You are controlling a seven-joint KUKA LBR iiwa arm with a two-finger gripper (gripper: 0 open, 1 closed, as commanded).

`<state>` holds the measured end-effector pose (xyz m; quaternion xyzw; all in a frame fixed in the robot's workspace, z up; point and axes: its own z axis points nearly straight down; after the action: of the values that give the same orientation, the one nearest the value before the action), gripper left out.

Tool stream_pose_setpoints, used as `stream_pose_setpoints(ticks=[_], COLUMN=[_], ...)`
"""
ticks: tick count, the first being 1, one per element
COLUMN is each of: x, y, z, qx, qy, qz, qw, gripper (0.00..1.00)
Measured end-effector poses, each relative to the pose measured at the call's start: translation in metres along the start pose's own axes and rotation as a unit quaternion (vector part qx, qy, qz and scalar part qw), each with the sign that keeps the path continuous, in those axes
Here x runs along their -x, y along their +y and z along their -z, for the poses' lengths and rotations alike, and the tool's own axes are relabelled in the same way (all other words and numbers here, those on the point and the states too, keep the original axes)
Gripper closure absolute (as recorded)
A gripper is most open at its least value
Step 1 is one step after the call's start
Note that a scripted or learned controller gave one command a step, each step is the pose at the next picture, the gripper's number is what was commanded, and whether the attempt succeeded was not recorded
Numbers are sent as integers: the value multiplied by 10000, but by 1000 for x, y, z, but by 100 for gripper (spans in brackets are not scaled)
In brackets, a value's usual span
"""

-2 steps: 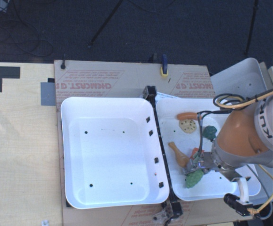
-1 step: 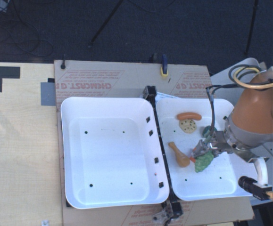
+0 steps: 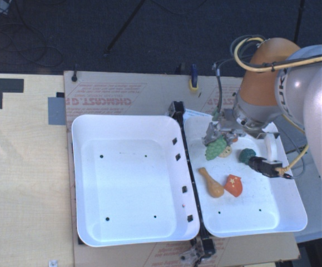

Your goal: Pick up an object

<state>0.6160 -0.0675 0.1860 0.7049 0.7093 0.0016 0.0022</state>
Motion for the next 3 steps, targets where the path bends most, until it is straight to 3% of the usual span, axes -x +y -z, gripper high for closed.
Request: stream_pose_setpoints(ticks=[1,2,3], x=[-58,-85,-121], y=[-7,-63,-41], z=[1,1,94], qx=[-52,-74,4], qy=[16,11,12], qz=[-8,-22,-12], qw=[10000,10000,10000], gripper=[100,100,100])
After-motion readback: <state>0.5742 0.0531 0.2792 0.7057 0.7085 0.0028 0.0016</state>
